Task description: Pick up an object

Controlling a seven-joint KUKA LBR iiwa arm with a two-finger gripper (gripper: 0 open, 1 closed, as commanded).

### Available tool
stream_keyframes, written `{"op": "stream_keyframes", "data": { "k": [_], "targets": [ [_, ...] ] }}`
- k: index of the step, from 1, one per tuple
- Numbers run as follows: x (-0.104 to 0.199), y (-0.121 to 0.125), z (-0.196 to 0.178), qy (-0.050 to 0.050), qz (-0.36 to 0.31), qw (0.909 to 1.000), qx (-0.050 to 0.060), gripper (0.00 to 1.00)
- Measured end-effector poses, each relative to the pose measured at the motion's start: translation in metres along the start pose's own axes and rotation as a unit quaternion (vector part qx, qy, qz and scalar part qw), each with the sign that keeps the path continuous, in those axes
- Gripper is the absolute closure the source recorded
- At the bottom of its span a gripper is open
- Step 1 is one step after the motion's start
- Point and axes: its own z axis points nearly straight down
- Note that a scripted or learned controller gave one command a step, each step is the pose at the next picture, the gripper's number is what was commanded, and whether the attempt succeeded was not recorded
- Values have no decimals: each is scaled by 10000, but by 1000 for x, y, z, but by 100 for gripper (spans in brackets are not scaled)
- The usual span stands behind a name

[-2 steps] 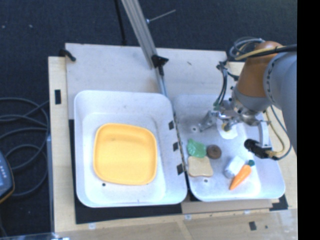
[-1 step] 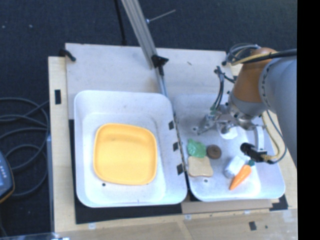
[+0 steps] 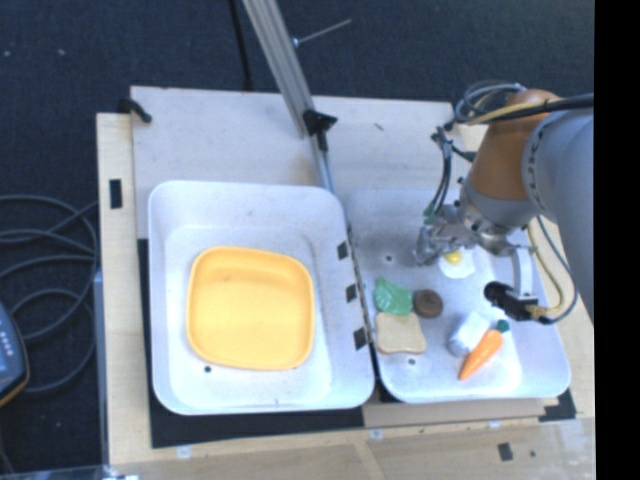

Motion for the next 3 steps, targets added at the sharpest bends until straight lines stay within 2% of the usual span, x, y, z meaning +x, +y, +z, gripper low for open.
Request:
{"op": "stream_keyframes", "data": {
  "k": [2,3],
  "targets": [
    [-3,5,-116,-3,-9,10000,-14,100],
    [55,14,-125,5,-30,10000,6,100]
  ]
}}
